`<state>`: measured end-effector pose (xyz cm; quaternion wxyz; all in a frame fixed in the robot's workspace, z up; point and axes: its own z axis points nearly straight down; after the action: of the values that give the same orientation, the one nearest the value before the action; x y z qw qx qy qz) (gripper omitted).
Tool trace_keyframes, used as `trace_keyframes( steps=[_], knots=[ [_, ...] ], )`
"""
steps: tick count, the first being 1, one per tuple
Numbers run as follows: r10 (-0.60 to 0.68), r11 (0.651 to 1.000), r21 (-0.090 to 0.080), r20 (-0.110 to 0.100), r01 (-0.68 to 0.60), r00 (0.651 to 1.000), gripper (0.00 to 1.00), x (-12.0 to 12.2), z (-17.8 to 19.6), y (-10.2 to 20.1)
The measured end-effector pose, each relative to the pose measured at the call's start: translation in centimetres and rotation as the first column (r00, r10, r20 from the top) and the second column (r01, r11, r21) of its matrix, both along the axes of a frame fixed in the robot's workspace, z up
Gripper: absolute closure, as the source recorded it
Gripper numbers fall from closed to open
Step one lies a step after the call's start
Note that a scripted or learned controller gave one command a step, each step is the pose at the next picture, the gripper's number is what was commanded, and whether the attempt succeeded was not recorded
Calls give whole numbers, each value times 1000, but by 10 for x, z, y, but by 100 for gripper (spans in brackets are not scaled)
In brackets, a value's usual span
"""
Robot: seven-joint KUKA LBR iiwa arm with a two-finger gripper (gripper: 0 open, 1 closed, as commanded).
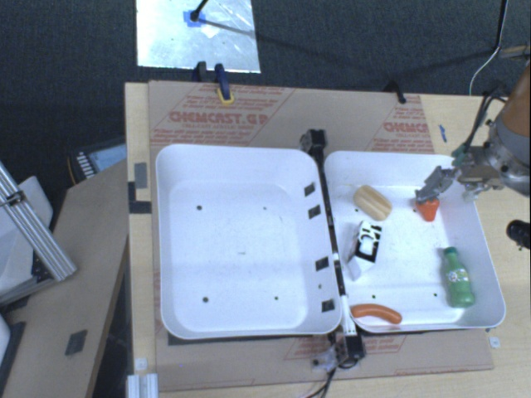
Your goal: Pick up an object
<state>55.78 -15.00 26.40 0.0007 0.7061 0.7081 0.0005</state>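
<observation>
Your nearest object is the small orange piece, lying in the right bin directly under the gripper, its top partly covered by the grey fingertip. You cannot tell from this angle whether the fingers touch it or how wide they stand. Left of the gripper, a little lower in view, lies the tan bread roll. Further down-left you find the black-and-white block. Below the gripper, near the bin's right wall, lies the green bottle. The sausage rests farthest away, at the front rim.
</observation>
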Motion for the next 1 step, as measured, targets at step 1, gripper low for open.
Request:
trace_keyframes(
  steps=[1],
  knots=[
    [-5, 1000, -8, 19, 5, 1000, 0, -25, 152, -37]
  ],
)
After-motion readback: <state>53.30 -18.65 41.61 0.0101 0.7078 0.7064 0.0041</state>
